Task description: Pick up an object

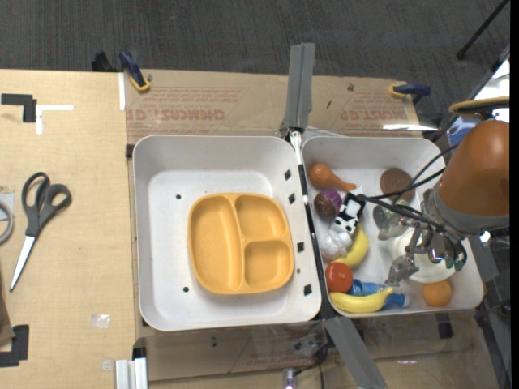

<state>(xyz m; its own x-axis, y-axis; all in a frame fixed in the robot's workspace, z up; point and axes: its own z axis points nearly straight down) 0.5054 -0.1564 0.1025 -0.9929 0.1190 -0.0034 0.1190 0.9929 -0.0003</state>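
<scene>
Pincer (403, 267) low in right bin (369, 146), over near-right corner beside orange (437, 292); can't tell its state. Bananas (359, 300), tomato (339, 276), other toys left of it. Yellow plate (241, 242) in left bin (154, 233).

One camera hangs above the surface (65, 136) and looks down at a slant, far enough back to take in both white bins side by side, the left bin (150, 217) and the right bin (373, 146). The dark floor (203, 14) shows across the top of the view. The arm (478, 173) comes in from the right side, low over the right bin.
</scene>
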